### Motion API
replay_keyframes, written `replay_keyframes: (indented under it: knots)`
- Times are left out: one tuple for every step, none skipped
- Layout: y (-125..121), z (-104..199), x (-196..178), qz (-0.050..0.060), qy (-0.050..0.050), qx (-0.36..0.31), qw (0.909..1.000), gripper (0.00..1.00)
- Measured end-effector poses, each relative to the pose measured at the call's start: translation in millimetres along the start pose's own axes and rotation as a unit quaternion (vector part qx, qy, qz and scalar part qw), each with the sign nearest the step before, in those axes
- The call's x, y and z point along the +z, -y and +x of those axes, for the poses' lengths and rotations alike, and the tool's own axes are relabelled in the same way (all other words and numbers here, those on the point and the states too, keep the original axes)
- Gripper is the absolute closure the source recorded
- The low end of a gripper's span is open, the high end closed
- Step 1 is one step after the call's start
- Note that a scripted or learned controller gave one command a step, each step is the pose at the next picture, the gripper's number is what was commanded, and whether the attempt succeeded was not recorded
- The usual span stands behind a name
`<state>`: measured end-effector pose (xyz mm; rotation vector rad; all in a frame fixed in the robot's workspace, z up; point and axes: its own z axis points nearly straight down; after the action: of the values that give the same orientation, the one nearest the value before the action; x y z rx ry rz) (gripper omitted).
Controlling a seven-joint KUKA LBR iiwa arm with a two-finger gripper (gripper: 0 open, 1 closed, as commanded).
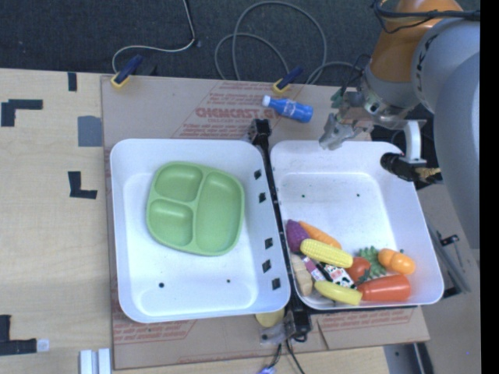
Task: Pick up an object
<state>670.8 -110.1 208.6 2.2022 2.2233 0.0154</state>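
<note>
Gripper [337, 137] hovers over the right bin's [405, 209] far rim, fingers slightly spread, nothing between them. Toy food, corn cob [326, 252] on top, sits heaped at the near edge. Risk: crowded pieces could make the fingers slip or catch two.

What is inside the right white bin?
The right white bin holds toy food heaped at its near edge: yellow corn cob, orange carrot, purple eggplant, red pepper. Pieces underneath are covered.
</note>
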Motion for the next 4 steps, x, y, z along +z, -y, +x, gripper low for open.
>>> replay_keyframes:
  knots:
    - [3.0, 15.8, 22.0, 0.009, -0.001, 0.004, 1.0000, 1.00]
    - [88.6, 3.0, -6.8, 0.010, -0.001, 0.006, 0.9999, 1.00]
    - [70.1, 65.3, 25.5, 0.010, -0.002, 0.002, 0.9999, 1.00]
    - [102.2, 36.8, 22.9, 0.009, 0.000, 0.006, 0.9999, 1.00]
